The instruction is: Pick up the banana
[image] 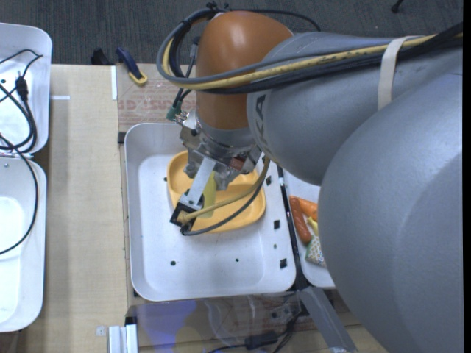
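Banana (pixel 210 191), as best I could judge, stood as a yellow strip right under the hand (pixel 215 169), over the orange-yellow plate (pixel 246 210) in the bin (pixel 147 219); I couldn't tell whether the hand was clenched.

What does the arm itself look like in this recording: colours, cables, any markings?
The arm is made of bulky, smooth grey links, with a rounded glossy orange section just above the wrist. Black and yellowish cables run along it and loop over the orange part, bound to a grey link by a pale strap. The gripper below is dull grey metal. No markings are legible.
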`<act>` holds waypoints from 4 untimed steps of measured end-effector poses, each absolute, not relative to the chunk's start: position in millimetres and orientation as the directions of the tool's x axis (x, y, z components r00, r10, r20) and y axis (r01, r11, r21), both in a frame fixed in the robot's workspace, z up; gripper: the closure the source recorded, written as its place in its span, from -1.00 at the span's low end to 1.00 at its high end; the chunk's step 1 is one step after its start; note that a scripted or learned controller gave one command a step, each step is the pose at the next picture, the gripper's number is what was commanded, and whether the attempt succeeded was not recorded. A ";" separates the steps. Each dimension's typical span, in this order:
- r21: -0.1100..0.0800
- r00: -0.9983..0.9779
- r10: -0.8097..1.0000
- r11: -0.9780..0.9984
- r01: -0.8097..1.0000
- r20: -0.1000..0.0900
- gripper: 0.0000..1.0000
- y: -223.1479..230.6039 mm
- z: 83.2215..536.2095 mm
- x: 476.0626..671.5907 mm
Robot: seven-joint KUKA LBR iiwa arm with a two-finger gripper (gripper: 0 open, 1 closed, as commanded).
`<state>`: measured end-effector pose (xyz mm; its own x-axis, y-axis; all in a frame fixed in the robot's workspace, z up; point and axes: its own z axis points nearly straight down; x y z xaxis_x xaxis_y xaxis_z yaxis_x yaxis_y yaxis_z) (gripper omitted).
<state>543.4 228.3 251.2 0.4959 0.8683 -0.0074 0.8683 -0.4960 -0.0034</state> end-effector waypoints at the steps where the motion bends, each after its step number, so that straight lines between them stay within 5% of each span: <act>1: -0.003 0.512 0.859 -0.512 0.859 -0.007 1.00 228.3 255.9 548.1; 2: -0.004 0.508 0.861 -0.509 0.861 -0.009 1.00 227.5 239.9 521.0; 3: -0.002 0.531 0.847 -0.531 0.847 -0.008 1.00 228.5 238.4 542.8; 4: -0.003 0.532 0.847 -0.532 0.847 -0.008 1.00 229.3 273.1 496.2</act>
<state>496.2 229.3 273.1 0.5322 0.8466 -0.0084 0.8466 -0.5322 -0.0034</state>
